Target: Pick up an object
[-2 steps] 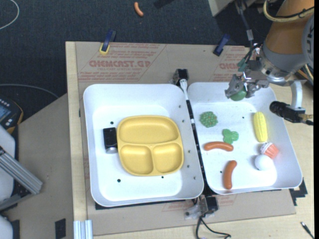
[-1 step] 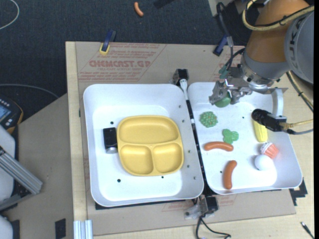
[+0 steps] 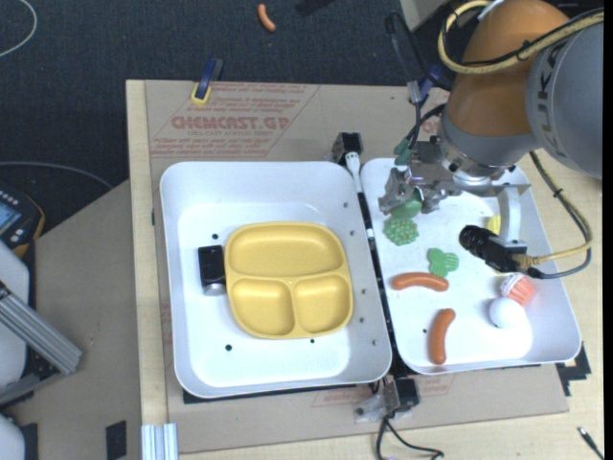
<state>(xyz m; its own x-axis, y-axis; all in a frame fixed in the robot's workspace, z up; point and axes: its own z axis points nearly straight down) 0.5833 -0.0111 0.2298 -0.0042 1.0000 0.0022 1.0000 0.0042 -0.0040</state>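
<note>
Nearest the camera: upright sausage (image 3: 441, 335) at front of right bin (image 3: 560, 338). Behind it, second sausage (image 3: 420, 281) lying crosswise, small green piece (image 3: 442, 261) just beyond. White ball (image 3: 504, 312) touching orange-and-white object (image 3: 518, 288) toward right wall. Left bin (image 3: 182, 257): yellow divided tray (image 3: 287, 278), black block (image 3: 211, 265) against its left edge. Gripper (image 3: 406, 196) low over bumpy green object (image 3: 401, 224) at rear left of right bin; open or closed, cannot tell.

Glossy moulded plastic is seen in the yellow divided tray (image 3: 287, 279) and white bins (image 3: 182, 199); the bench board (image 3: 239, 123) looks like matt, printed cardboard.
</note>
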